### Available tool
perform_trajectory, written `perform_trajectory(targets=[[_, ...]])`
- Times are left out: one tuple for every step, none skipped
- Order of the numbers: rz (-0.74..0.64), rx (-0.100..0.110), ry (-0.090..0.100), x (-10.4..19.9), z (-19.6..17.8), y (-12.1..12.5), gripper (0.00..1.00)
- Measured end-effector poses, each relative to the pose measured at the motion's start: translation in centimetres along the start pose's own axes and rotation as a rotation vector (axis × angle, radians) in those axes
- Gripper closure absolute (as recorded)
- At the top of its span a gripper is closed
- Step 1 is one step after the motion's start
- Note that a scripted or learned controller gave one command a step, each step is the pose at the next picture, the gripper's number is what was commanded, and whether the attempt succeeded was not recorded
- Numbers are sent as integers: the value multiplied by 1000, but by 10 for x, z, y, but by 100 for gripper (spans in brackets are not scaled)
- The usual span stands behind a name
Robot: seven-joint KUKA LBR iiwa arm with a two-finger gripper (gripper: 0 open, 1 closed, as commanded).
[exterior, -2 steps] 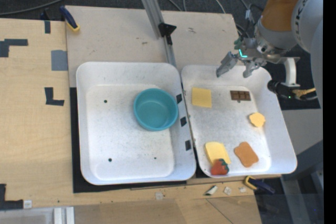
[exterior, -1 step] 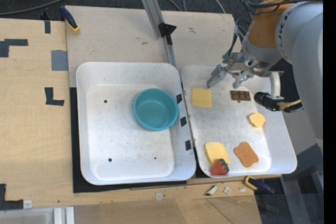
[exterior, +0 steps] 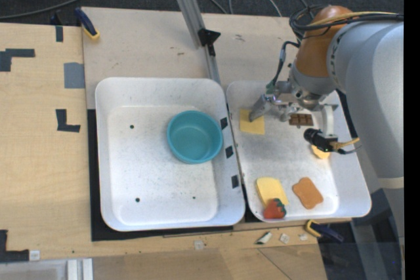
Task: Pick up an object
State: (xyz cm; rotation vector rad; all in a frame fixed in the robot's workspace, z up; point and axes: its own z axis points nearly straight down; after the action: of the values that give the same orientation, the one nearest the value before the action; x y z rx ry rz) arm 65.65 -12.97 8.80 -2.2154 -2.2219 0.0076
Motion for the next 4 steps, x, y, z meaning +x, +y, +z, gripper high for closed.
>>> perform_trajectory(targets=[[1, -5, -1, 0, -1, 0, 0], [-1, -4, -1, 1, -11, 0, 100], [2, -9, 0, 1, -57, -7, 100], [1, -10, 0, 4, -103, 1, 100]])
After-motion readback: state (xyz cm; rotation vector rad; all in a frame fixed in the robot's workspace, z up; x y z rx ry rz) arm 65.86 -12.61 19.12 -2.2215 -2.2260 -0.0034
